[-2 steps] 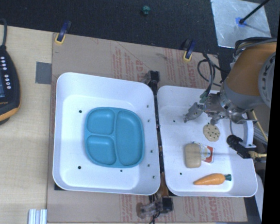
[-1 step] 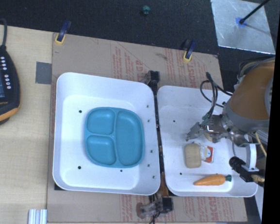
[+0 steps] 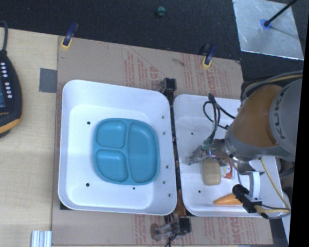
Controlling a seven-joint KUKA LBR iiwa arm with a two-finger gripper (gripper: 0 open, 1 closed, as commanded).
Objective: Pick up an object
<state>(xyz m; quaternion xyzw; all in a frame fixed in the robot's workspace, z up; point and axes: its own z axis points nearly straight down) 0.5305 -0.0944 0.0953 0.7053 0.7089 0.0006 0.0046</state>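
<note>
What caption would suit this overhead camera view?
Robot arm reaching into the right bin over a beige block and orange carrot; blue divided plate in the left bin.

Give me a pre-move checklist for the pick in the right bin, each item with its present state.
1. Claw over the right bin: ok.
2. Beige block directly under the claw: ok.
3. Block between the claw tips: cannot tell.
4. Orange cone apart from the block: ok.
5. Black cable lying in the bin close to the claw: not ok.
6. Blue divided plate in the left bin, away from the arm: ok.
</note>
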